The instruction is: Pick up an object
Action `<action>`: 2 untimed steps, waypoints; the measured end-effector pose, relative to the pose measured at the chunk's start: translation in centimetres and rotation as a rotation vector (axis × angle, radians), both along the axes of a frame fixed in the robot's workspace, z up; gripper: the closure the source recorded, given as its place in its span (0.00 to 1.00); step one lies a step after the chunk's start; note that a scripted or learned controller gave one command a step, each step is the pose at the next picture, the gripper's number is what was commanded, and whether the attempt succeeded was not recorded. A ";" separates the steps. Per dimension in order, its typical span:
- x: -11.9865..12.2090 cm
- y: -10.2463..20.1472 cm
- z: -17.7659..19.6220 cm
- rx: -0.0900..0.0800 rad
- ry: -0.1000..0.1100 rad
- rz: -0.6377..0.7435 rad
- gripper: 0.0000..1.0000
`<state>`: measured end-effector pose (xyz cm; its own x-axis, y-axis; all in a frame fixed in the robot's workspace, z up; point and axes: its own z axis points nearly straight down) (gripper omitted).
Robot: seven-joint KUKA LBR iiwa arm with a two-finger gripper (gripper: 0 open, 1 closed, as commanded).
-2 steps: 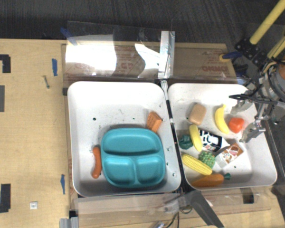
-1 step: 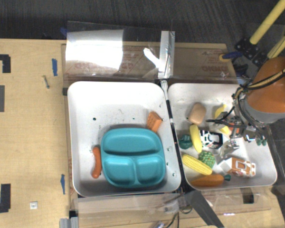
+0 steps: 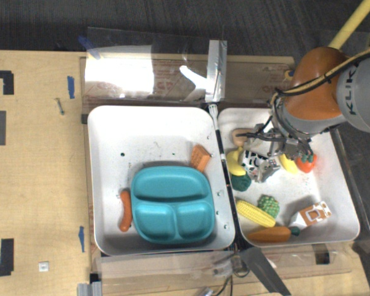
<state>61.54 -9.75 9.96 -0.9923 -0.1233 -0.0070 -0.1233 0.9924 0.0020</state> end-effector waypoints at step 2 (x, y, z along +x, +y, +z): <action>5.0 0.1 11.4 -0.004 -0.010 -0.018 1.00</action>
<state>66.57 -9.68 21.34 -0.9943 -0.1053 -0.0165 -0.1052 0.9944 -0.0028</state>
